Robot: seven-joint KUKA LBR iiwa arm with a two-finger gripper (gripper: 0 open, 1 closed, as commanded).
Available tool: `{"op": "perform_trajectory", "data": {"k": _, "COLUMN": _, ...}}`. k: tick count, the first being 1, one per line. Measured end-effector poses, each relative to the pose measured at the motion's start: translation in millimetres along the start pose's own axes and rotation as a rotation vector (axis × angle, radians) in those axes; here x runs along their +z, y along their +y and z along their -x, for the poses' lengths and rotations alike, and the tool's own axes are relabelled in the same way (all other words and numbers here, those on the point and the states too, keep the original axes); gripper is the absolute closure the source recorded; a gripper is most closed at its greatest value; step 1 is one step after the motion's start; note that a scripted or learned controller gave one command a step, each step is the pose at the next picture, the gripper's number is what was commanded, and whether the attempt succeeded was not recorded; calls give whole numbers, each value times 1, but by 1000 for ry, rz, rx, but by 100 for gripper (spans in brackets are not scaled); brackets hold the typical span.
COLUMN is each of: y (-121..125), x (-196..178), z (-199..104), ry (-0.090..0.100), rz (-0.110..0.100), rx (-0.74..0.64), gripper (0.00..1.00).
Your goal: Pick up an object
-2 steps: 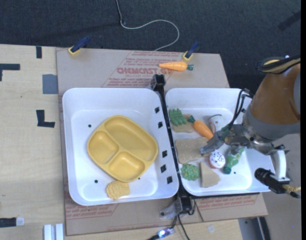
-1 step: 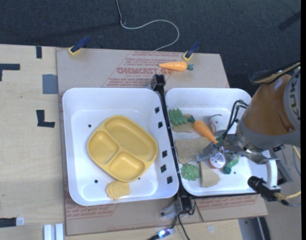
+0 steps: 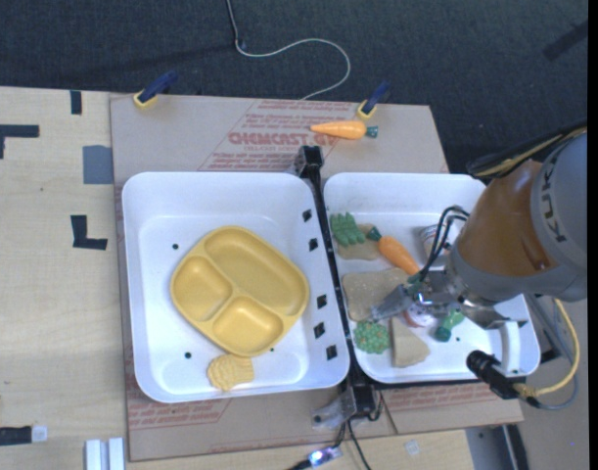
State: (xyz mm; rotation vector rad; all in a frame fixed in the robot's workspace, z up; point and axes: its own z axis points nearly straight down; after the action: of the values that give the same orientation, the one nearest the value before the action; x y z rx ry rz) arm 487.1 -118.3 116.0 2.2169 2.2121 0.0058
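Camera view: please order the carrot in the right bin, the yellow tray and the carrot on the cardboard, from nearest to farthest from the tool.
1. Carrot in the right bin, just above the tool.
2. Yellow tray, left bin.
3. Carrot on the cardboard, beyond the bins.

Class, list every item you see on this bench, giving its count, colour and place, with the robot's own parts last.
Bins: two, white, side by side on cardboard.
Tray: one, yellow, left bin.
Corn: one, yellow, left bin, near edge.
Carrots: two, orange; one in right bin, one on cardboard behind bins.
Greens: two, green; right bin, far and near.
Clamps: two, blue-yellow, cardboard's far edge.
Arm: one, grey-orange, over right bin.
Claw: one, low in right bin.
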Motion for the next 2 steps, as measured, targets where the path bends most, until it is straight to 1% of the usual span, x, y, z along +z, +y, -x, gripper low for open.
{"op": "perform_trajectory", "data": {"k": 1, "y": 4, "x": 6, "z": 2, "ry": -6, "rz": 13, "rx": 0, "gripper": 0}}
{"op": "perform_trajectory", "data": {"k": 2, "y": 5, "x": -6, "z": 4, "ry": -11, "rz": 17, "rx": 2, "gripper": 100}}
